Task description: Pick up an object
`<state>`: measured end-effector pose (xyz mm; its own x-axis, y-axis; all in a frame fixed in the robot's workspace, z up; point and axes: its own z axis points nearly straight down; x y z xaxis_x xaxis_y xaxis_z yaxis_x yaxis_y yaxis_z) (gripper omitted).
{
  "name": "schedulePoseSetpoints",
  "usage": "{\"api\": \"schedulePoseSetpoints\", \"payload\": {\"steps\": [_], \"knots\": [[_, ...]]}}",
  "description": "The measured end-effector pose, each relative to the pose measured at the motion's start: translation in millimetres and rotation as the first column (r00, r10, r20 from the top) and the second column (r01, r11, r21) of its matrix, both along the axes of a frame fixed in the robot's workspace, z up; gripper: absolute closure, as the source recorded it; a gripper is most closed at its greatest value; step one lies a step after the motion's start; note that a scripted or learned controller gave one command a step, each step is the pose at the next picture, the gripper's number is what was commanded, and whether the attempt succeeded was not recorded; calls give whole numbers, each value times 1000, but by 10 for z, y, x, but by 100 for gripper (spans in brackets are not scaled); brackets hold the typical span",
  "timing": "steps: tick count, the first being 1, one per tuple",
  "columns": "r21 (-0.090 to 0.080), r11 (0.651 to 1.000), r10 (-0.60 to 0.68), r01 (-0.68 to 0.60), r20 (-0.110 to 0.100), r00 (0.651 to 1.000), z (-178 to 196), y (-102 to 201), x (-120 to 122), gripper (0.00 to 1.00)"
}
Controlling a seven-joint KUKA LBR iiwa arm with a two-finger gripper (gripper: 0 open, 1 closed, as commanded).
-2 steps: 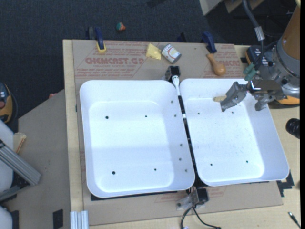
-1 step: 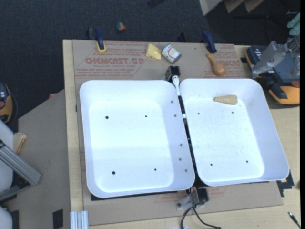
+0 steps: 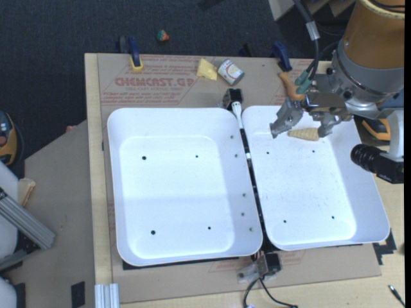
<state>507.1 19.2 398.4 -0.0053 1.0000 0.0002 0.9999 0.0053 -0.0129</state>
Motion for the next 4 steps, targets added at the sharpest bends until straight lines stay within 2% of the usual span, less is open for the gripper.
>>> {"api": "schedulePoseSetpoints", "payload": {"steps": [1, 2, 3, 4], "knots": [[0, 1000, -6, 6, 30, 1000, 1281, -217, -284, 0], [1, 1000, 6, -6, 5, 1000, 747, 812, -248, 0], [1, 1000, -8, 8, 22, 1000, 1406, 558, -189, 0], [-2, 1000, 3, -3, 2, 1000, 506, 1396, -293, 0]]}}
